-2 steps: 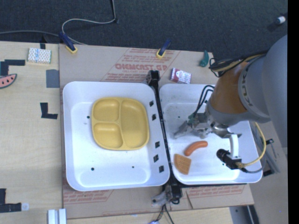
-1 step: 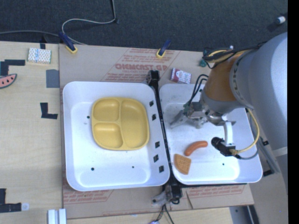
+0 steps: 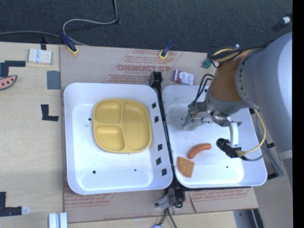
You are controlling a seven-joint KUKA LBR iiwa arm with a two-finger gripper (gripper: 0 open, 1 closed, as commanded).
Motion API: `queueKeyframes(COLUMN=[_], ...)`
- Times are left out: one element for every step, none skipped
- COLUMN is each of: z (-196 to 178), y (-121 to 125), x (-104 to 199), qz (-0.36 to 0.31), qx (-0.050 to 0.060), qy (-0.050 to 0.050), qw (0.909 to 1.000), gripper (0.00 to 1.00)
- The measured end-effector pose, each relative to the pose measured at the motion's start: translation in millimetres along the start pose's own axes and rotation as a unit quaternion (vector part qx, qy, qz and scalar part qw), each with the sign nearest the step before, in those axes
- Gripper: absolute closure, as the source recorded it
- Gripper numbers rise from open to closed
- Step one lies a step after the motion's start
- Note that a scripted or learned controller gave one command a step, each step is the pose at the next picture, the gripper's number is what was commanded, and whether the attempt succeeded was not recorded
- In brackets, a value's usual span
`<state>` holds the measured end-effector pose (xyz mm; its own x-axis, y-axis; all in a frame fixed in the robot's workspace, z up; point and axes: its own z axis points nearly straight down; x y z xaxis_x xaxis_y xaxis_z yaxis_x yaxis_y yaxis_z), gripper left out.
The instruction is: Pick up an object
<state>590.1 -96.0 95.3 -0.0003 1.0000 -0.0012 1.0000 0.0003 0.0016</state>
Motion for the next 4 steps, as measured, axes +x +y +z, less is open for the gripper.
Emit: queueKeyframes(z=[0,10,10,0], y=[0,58,19,19], x=[0,-13,2,2], qz=[0.000,-0.001,0.000,0.000], qx=[0.000,0.000,0.000,0.000], qy=[0.000,0.000,0.000,0.000], qw=[1.0000,1.0000,1.0000,1.0000], gripper=[0.00,0.00,0.00,1.00])
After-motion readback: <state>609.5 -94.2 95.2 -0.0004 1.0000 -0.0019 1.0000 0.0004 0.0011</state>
